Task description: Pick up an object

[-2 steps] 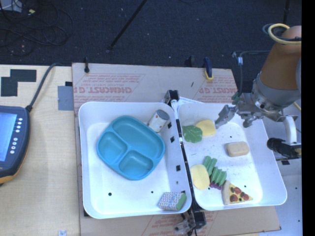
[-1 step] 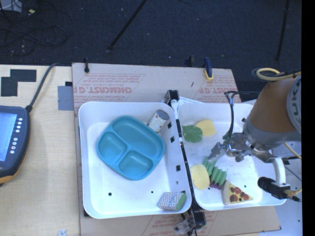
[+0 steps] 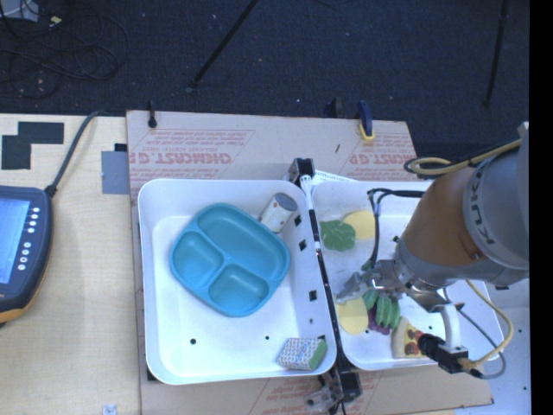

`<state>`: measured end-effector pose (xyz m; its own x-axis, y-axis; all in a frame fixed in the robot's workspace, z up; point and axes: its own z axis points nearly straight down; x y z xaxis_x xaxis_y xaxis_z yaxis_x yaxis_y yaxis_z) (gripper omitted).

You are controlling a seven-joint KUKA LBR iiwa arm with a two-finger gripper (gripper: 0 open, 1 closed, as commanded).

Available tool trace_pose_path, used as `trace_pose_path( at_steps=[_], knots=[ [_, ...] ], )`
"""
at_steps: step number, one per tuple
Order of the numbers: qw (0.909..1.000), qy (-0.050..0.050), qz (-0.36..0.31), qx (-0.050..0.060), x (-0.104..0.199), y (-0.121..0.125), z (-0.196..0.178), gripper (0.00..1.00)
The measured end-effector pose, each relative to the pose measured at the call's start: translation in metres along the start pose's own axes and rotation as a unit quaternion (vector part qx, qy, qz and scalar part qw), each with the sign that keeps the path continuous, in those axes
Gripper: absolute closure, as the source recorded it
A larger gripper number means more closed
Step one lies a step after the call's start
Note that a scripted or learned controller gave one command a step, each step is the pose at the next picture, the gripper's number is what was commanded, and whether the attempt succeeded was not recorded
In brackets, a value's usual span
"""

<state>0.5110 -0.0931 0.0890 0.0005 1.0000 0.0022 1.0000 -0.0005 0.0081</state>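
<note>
Two shallow white bins are sitting side by side on the bench, and we are looking down on them at a slant. In the left bin (image 3: 164,335) a blue divided plate (image 3: 229,271) is lying flat, a small grey cup (image 3: 278,212) is resting on its side near the far edge, and a sponge (image 3: 301,353) is lying near the front corner. The arm (image 3: 471,223) is reaching in from the right, over the right bin (image 3: 393,204). Its gripper (image 3: 373,290) is hanging low among a cluster of toys — a green piece (image 3: 338,236), a yellow piece (image 3: 361,223), another yellow one (image 3: 352,316) and a green-and-purple item (image 3: 383,311). We cannot tell whether the claw is clenched or released.
</note>
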Motion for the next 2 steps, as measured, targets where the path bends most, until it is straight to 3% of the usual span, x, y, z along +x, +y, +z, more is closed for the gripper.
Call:
trace_pose_path(
  at_steps=[1,2],
  knots=[
    [1.0000,-0.001,0.001,-0.003,-0.006,-0.016,-0.003,0.00],
    [1.0000,0.001,0.000,0.000,-0.041,-0.022,-0.003,0.00]
  ],
)
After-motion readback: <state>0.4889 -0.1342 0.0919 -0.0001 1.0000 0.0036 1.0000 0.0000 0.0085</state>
